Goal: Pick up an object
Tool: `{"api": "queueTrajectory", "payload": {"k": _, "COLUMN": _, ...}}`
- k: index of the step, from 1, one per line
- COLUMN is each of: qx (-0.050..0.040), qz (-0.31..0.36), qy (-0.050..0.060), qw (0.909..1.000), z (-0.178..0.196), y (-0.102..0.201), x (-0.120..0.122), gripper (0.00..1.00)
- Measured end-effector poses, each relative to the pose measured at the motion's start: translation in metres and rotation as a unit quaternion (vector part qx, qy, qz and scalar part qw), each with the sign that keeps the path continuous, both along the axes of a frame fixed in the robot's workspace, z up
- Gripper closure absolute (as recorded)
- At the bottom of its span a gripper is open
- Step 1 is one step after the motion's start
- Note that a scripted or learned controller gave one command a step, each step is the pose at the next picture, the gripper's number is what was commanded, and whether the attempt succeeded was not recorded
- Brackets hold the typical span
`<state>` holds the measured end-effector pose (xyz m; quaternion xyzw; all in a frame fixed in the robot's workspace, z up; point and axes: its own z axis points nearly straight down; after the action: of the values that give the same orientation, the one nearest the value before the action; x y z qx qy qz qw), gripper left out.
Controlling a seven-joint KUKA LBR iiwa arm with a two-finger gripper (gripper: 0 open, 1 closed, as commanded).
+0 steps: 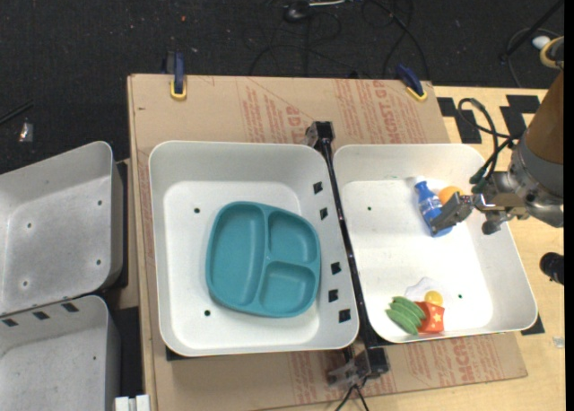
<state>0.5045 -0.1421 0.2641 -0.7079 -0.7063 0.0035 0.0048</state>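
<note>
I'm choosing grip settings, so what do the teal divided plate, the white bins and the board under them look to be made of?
Teal divided plate: looks like moulded plastic, smooth with a soft sheen and rounded compartment ridges. White bins: probably thin plastic, possibly painted sheet metal; matte, faintly speckled, with rounded pressed corners. Board under them: seems to be cardboard or fibreboard, dull brown with red printed lettering.

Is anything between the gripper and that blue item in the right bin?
Nothing visible. The gripper sits right at the blue item, with an orange piece beside it. The green and red toys lie apart, near the bin's front edge.
</note>
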Motion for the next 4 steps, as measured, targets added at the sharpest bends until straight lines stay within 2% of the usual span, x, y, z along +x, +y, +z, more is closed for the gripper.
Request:
{"api": "queueTrajectory", "payload": {"k": 1, "qx": -0.0009, "qz": 0.002, "qy": -0.006, "qw": 1.0000, "z": 0.006, "y": 0.000, "x": 0.002, "gripper": 0.00}}
{"api": "queueTrajectory", "payload": {"k": 4, "qx": 0.0001, "qz": 0.000, "qy": -0.003, "qw": 1.0000, "z": -0.141, "y": 0.001, "x": -0.012, "gripper": 0.00}}
